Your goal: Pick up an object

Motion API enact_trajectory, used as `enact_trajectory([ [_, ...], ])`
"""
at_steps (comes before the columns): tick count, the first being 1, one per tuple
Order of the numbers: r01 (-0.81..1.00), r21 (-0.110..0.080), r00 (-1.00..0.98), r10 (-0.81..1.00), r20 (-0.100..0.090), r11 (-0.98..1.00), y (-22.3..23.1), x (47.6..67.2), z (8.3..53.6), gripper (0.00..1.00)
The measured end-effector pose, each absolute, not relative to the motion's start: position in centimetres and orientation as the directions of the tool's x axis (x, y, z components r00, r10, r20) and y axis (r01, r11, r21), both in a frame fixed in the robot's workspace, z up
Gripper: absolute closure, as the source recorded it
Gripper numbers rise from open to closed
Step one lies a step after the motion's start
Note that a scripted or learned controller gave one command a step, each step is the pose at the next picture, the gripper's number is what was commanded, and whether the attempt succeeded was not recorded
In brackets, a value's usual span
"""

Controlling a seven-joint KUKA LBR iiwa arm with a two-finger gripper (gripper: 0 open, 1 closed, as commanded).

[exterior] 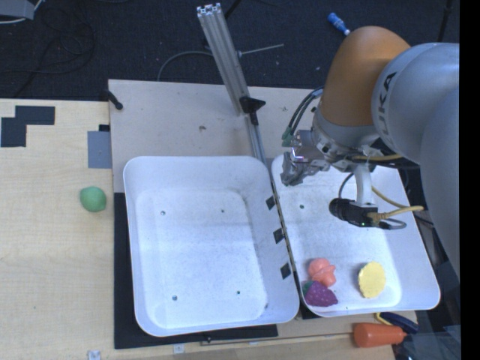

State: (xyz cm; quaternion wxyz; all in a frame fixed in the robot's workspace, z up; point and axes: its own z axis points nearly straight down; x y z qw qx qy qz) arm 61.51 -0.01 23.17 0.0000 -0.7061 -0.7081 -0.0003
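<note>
Reaching in from the right of the frame, the grey arm (420, 103) holds its pincer (294, 169) over the upper left corner of the right bin (420, 295), near the divide between the two bins. Whether the pincer is open or closed cannot be told from this angle, and nothing is seen in its grip. Well below it, at the lower edge of that bin, lie a pink toy (322, 270), a purple toy (321, 295) touching it, and a yellow toy (372, 280) just to their right. The left bin (150, 172) sits beside it. A green ball (94, 199) rests on the bench at far left.
</note>
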Motion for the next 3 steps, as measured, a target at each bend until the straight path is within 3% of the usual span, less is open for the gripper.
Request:
enact_trajectory([
  [2, 1.0, -0.002, -0.002, 1.0, 0.0, 0.002, 9.0, 65.0, 22.7, 1.0],
  [3, 1.0, -0.001, -0.001, 1.0, -0.001, 0.001, 9.0, 65.0, 22.8, 0.0],
])
